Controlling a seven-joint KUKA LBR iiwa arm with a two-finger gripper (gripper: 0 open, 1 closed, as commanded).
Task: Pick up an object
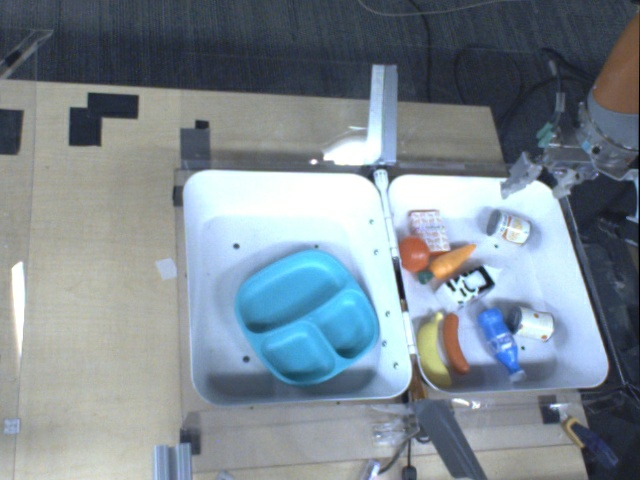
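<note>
Robotics lab, wooden bench, two white bins, loose cables, dark carpet

The grey arm with its orange band reaches in from the upper right, its pincer hanging low.

Nearest below the grey, orange-banded arm's gripper lay a can with a cream and yellow label, in the white right bin. Farther down and to its left were a red tomato, an orange carrot, a black-and-white patterned item, a yellow banana and a blue bottle. Well off to the left, the white left bin held a sky-blue divided tray.
</note>
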